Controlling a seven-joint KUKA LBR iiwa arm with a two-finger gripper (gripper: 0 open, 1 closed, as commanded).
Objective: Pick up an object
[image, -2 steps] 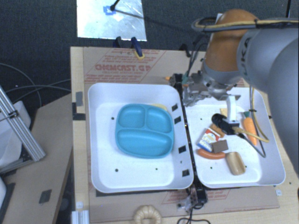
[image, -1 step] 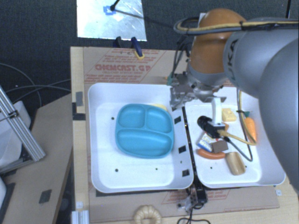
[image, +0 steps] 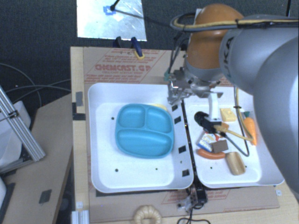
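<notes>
Blue divided plastic plate [image: 144, 129] lies just beside the claw [image: 174, 96], whose opening cannot be told from above.

You had two white bins before you, the left bin [image: 103, 164] and the right bin [image: 254, 171]. In the left you could count one blue plate [image: 145, 129], split into three compartments. In the right you could tell apart at least five small things: one yellow square [image: 227, 114], one orange carrot [image: 251, 129], one red sausage [image: 211, 154], one brown block [image: 218, 146] and one tan roll [image: 235, 163].
</notes>
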